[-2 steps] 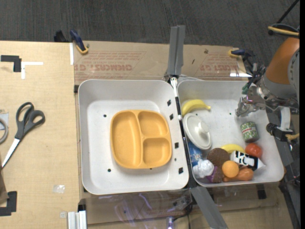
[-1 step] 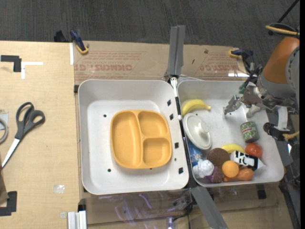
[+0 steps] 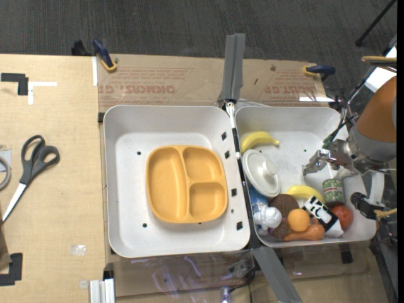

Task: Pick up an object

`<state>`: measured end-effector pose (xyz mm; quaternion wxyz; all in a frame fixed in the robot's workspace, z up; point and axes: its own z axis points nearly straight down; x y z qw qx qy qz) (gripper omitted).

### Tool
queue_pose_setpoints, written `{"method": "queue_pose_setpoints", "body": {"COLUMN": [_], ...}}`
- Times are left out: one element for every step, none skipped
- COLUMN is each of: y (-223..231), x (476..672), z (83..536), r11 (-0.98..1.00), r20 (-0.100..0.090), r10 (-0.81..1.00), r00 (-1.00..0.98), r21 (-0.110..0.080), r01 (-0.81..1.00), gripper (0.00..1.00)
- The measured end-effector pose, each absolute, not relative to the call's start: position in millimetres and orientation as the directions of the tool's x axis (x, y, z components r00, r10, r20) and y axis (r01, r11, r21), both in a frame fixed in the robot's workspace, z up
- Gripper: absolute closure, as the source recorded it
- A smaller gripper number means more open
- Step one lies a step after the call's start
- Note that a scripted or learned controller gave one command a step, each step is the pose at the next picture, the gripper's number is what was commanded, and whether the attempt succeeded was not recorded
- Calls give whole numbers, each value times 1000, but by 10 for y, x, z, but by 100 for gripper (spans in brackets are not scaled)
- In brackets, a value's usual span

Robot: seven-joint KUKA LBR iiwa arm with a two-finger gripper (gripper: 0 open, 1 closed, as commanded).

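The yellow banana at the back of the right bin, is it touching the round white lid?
Apart. The camera view shows bare white bin floor between the yellow banana and the round white lid in front of it.

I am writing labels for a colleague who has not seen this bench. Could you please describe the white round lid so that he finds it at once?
Start at the right-hand white bin, beside the bin holding the orange divided plate. Along its left wall, just below the yellow banana, lies the white round lid. It is the only pale disc with a small knob among coloured toy foods.
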<state>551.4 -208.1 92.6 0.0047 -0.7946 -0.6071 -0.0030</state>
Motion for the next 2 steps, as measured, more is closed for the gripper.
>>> {"method": "queue_pose_setpoints", "body": {"y": [-1364,-1369], "x": [4839,4843], "z": [910,995], "r11": [-278,-280], "r20": [4,4], "r10": [961,960], "r00": [278,280], "r21": [-4,-5], "r01": [961,960], "gripper": [0,100]}}
